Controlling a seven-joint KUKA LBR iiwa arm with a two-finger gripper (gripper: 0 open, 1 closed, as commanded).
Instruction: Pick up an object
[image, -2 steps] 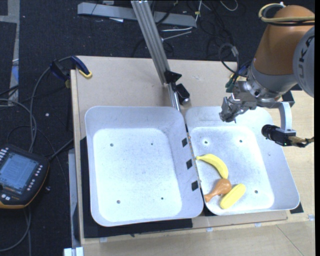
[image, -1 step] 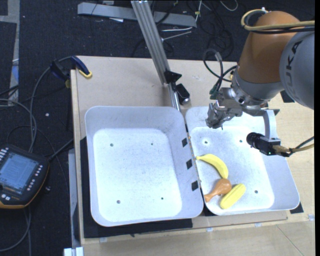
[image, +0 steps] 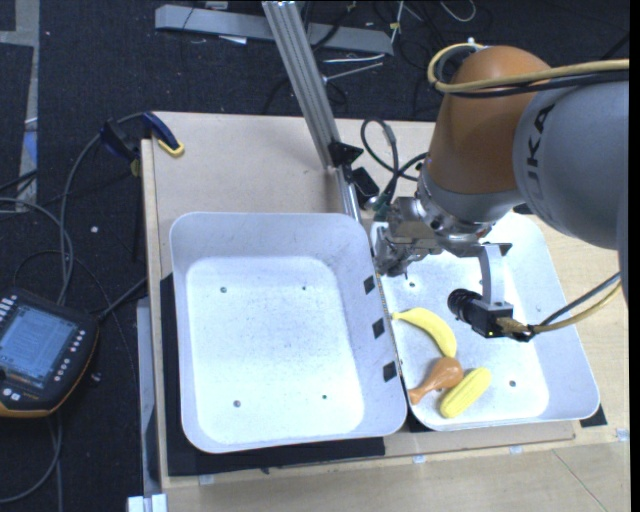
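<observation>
While the arm is reaching in over the right bin, the gripper is hanging near that bin's left wall; can't tell its opening. Lying nearer the camera, well apart from it: banana, then corn cob touching a toy drumstick.

Partial black lettering "UK" readable on grey arm link, top right; rest cut off. No other legible txt.
</observation>
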